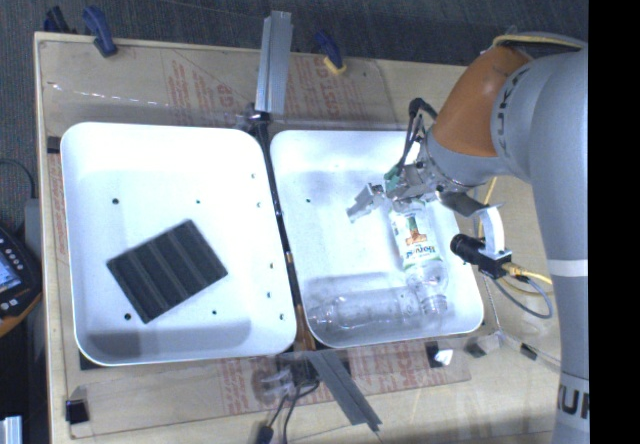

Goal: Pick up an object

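White plastic makes up both shallow bins on the wooden bench point(150, 72), one on the left of the frame and one at centre-right, their inner edges almost touching. The left bin point(90, 162) holds a single dark ribbed slab point(167, 270), lying flat and turned at a slant in its lower half.

The right bin point(320, 162) has two clear plastic bottles in it. One bottle with a white and orange label point(416, 250) lies roughly up-and-down in the frame, toward the bin's right side. The other, a bare clear bottle point(372, 310), lies on its side along the bin's lower edge, and the two meet or nearly meet at the lower right corner.

Reaching in from the right of the frame, the grey arm point(545, 122) with its orange band bends down over the right bin. Its gripper point(395, 190) sits just above the top end of the labelled bottle, very near or touching it. From this angle I cannot tell how the tool stands, nor whether it has hold of the bottle.

Blue clamps point(100, 30) pin the bench's upper edge.
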